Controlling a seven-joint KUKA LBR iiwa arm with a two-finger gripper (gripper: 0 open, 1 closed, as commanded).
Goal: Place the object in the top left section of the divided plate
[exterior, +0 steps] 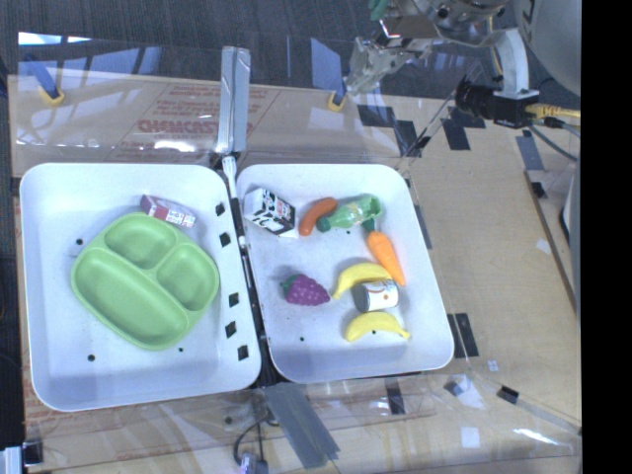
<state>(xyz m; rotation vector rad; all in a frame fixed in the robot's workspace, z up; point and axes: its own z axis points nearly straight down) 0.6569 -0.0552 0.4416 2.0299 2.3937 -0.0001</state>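
A green divided plate (109, 284) lies in the left bin (59, 354). A small maroon and white carton (168, 210) rests just past the plate's far rim. The right bin (425, 349) holds a black and white carton (270, 211), an orange sausage-shaped piece (317, 214), a green bottle (350, 212), a carrot (385, 256), purple grapes (305, 289), two bananas (375, 328) and a small can (378, 295). My gripper (369, 64) hangs high above the bench, beyond the right bin's far edge, with nothing seen between its fingers.
A metal strip (233, 102) stands upright behind the seam between the two bins. Clear plastic sheeting and tape marks cover the bench around the bins. Bare bench surface lies to the right of the right bin.
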